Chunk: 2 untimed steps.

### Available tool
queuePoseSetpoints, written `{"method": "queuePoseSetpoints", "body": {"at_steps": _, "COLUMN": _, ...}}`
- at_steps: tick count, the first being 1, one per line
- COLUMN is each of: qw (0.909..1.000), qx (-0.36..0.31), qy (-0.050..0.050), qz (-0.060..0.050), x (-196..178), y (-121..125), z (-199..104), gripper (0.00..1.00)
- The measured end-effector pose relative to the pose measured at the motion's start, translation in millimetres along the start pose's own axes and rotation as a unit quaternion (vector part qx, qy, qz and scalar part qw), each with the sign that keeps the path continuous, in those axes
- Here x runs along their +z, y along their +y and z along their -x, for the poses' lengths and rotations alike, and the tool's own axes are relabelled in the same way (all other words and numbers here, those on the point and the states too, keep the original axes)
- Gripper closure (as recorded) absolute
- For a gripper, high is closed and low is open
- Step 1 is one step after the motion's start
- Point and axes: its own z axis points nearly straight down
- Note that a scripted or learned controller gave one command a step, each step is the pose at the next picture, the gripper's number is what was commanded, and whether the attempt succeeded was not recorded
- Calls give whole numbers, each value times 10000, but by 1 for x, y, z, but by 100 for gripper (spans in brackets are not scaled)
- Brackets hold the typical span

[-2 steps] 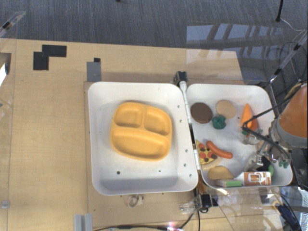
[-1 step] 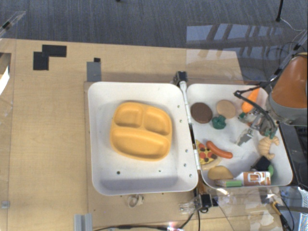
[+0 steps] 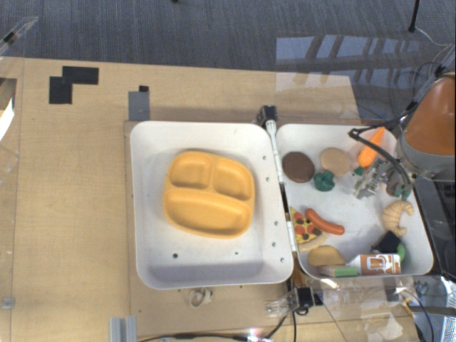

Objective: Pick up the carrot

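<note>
One carrot (image 3: 370,147) lies at far edge of right bin (image 3: 427,258), not lifted yet. Hand (image 3: 376,180) sits just beside it; can't tell if open. Grab and lift left.

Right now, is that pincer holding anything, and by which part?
Cannot be told: the pincer sits just below the carrot in the right bin, and the grip itself is unclear.
</note>
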Motion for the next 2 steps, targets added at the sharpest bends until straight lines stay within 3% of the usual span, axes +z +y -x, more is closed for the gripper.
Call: {"method": "queuePoseSetpoints", "body": {"at_steps": 2, "qw": 9999, "qx": -70, "qy": -115, "qz": 22, "x": -27, "y": 5, "z": 7, "gripper": 100}}
